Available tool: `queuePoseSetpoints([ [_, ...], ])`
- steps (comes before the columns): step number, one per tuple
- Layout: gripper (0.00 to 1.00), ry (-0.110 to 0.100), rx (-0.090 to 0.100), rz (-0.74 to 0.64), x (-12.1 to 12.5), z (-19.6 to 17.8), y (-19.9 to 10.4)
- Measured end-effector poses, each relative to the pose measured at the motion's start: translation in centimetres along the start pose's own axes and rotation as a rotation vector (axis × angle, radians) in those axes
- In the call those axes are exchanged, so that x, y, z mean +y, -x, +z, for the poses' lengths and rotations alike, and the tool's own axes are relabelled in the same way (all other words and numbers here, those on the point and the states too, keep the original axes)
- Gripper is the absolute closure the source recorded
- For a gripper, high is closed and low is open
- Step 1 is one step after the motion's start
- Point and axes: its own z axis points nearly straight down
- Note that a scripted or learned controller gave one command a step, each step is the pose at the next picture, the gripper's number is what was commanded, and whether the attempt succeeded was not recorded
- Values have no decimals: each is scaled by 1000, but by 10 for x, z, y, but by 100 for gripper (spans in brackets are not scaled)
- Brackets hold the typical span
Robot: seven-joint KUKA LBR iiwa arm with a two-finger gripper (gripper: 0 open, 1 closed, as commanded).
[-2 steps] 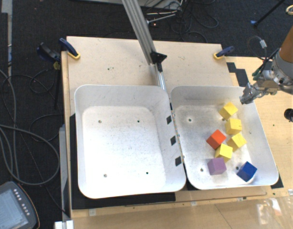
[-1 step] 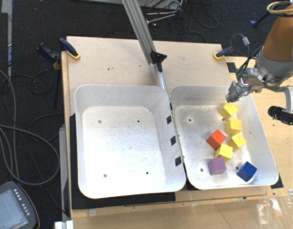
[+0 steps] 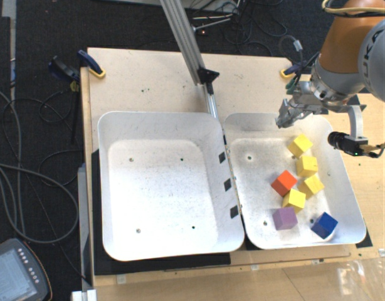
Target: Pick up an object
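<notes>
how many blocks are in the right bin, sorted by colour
Yellow blocks: 4
Orange block: 1
Purple block: 1
Blue block: 1
Total: 7, all in the right bin

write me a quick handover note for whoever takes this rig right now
Pincer: above the far edge of the right white bin, nothing seen held.
In that bin: four yellow blocks, an orange block, a purple block, a blue block.
Done: no block picked up yet.
Left: lower onto a block, probably the nearest yellow one, grasp and lift.
</notes>
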Motion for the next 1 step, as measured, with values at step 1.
queuePoseSetpoints([
  [1, 100, -3, 1, 0, 6, 1, -44],
])
